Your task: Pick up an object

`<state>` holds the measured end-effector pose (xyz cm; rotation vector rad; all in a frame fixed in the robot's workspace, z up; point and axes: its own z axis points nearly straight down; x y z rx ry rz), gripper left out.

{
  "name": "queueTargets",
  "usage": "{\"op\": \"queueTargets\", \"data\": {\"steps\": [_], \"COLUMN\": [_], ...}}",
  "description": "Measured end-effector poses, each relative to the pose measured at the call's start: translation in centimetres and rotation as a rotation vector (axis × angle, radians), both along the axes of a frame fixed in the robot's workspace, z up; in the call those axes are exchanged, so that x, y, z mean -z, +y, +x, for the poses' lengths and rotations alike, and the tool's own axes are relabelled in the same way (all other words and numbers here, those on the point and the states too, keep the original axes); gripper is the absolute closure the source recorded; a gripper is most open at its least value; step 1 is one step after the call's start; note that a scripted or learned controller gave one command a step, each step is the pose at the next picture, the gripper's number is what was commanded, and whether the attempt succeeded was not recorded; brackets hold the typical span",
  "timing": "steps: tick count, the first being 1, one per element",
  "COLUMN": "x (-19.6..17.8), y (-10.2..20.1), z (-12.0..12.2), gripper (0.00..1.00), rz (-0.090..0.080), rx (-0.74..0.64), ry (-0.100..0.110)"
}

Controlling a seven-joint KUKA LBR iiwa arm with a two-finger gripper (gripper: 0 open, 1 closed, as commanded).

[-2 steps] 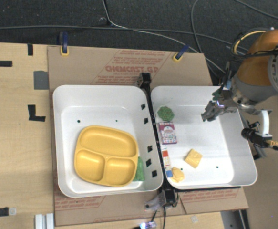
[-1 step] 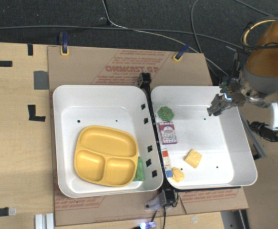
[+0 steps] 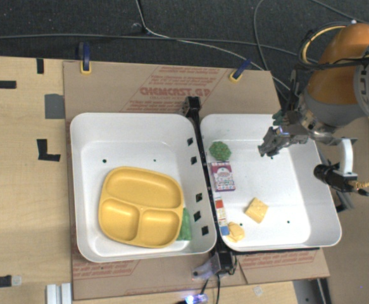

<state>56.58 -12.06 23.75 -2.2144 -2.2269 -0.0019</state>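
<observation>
Gripper (image 3: 271, 145) is seen above the right bin (image 3: 298, 233) toward its 12 o'clock edge, nothing visibly held; whether it is open cannot be told; a yellow block (image 3: 256, 210) lies at its 6 o'clock, well apart; a green ball (image 3: 219, 149) sits at 9 o'clock.

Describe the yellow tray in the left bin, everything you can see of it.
The yellow tray is a rounded-corner divided plate that looks like smooth plastic, with one long compartment along the far side and two smaller ones along the near side. It lies flat, right side up, turned slightly askew, in the near half of the left bin. Nothing lies in its compartments. A green object sits against its near right edge, beside the bin wall.
</observation>
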Motion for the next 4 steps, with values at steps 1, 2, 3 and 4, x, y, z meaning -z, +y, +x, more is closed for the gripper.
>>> {"op": "queueTargets", "data": {"steps": [1, 2, 3, 4], "x": [0.3, 1.2, 2.1, 2.4], "y": [5.5, 10.4, 16.4, 21.8], "z": [0.0, -2.1, -3.2, -3.5], "gripper": [1.0, 1.0, 1.0, 1.0], "rz": [0.0, -0.001, -0.001, 0.0], "rx": [-0.001, 0.0, -0.001, -0.002], "ry": [0.002, 0.004, 0.003, 0.003]}}
